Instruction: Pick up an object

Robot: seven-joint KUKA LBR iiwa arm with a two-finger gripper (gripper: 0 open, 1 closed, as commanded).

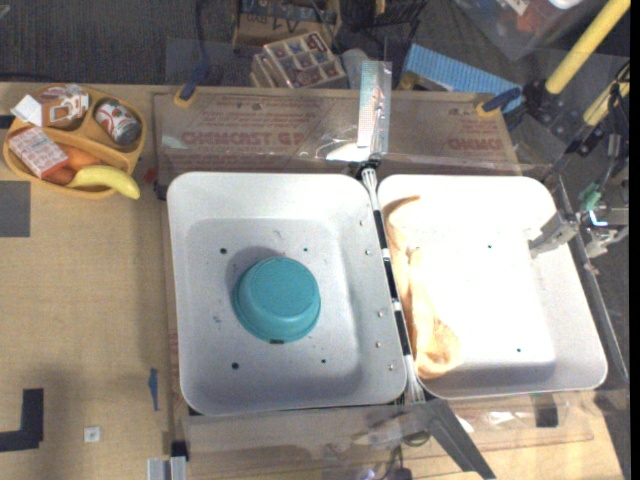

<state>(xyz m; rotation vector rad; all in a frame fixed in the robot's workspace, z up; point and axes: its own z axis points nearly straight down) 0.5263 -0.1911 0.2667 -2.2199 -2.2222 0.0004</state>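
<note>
A teal bowl (pixel 278 298) lies upside down near the middle of the left white bin (pixel 200 218). A tan and orange soft thing (pixel 425 303), like a crumpled cloth, stretches along the left wall of the right white bin (pixel 520 268), from its far corner to its near corner.
A yellow tray (pixel 25 163) with a banana (pixel 105 179) and toy food sits on the bench at the far left. A cardboard panel (pixel 270 133) stands behind both bins. A metal bracket (pixel 555 233) and cables sit at the right bin's right rim. A yellow pole (pixel 595 28) crosses the top right.
</note>
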